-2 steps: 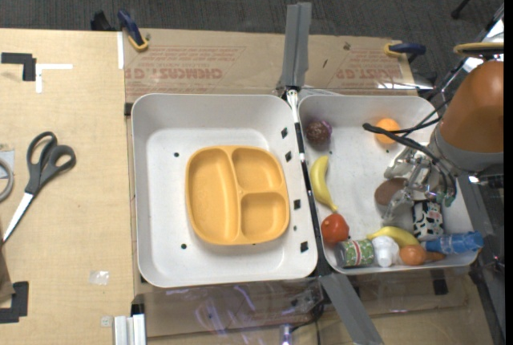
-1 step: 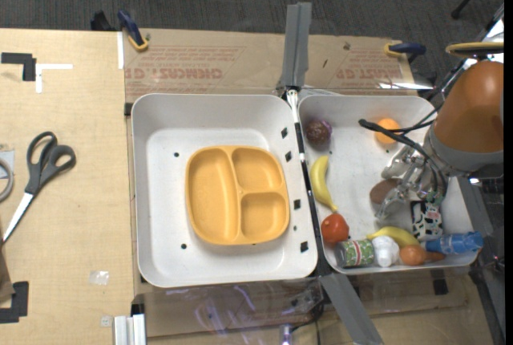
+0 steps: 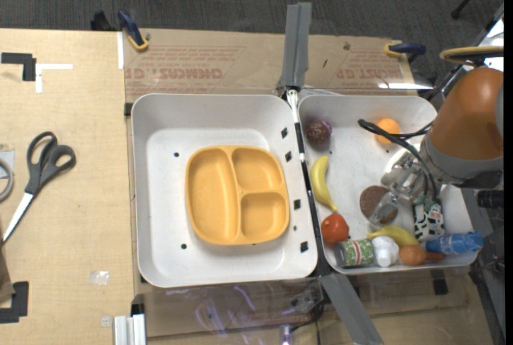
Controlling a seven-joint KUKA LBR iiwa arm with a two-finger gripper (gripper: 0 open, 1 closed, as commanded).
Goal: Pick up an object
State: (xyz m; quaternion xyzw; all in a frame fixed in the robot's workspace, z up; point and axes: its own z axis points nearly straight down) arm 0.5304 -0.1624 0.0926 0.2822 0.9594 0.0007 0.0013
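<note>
Bench (image 3: 64, 255): pale wood, two shallow white bins side by side.

Left bin (image 3: 152, 199): holds one yellow divided plate (image 3: 238, 195), lying flat near the middle.

Right bin (image 3: 353, 107): holds the loose objects. The arm (image 3: 473, 123) reaches in over this bin's right side, orange band uppermost, wrist pointing down and left.

Gripper (image 3: 398, 189): low in the right bin, just above or touching a brown round object (image 3: 374, 201). Whether its claw is spread or pressed together, I cannot tell; the metal parts blur together against the white floor. Nothing is visibly pinched.

Objects in the right bin, larger to smaller:
- banana (image 3: 321, 181), along the left wall
- second banana (image 3: 393, 234), near the front, just beside the gripper
- green-labelled bottle (image 3: 358, 253) with a white cap, front edge
- blue bottle (image 3: 453, 244), front right corner
- black-and-white cow-patterned item (image 3: 427, 220), under the wrist
- tomato (image 3: 334, 228), left of the green-labelled bottle
- purple onion-like ball (image 3: 318, 131), back left
- orange (image 3: 388, 127), back, partly behind a black cable
- small orange item (image 3: 412, 255), front edge

Judgement on step: descent or grasp attempt, target probably the brown round object, given the gripper's position. No lift is evident.

Next move calls for: closing squarely on the brown round object, then a straight lift clear of the neighbouring banana and the cow-patterned item. Crowding near the front right is the risk.
</note>
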